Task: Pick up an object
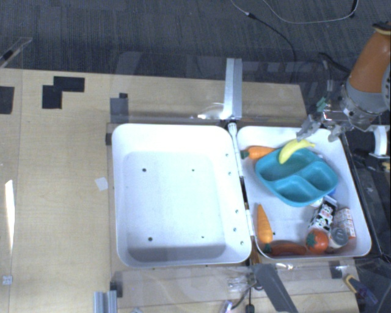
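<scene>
Banana (295,150), two carrots (264,225), one dish (297,177)

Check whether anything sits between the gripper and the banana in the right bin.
Nothing visible does. The gripper hangs over the right bin's far right corner, and the banana lies just beside it, on the far rim of the blue divided dish, uncovered.

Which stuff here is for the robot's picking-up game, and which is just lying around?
For the job:
tool, above the right bin's far edge
banana
blue divided dish
two carrots
tomato
can
right bin

Just lying about:
left bin
black cable on the floor
</scene>
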Action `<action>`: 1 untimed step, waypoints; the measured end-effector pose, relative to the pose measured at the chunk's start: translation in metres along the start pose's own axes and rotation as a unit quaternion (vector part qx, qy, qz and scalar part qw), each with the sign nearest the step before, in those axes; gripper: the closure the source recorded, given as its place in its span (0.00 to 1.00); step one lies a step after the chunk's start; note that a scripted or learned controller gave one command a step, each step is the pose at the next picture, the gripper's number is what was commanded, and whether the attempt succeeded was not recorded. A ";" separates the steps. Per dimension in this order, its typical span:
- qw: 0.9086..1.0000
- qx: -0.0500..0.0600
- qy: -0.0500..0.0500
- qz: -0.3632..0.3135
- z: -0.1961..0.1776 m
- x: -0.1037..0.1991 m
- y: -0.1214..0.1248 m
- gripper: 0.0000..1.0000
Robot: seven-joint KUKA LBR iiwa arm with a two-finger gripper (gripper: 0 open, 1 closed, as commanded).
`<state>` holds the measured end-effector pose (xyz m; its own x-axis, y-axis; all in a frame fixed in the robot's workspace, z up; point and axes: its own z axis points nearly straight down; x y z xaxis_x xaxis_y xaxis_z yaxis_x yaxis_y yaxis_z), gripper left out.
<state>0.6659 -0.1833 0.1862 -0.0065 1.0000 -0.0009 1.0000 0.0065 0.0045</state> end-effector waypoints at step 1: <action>1.000 -0.009 -0.004 -0.004 0.076 0.056 0.008 0.00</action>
<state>0.6742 -0.1276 0.1101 -0.0136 0.9999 -0.0088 0.9997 0.0138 0.0215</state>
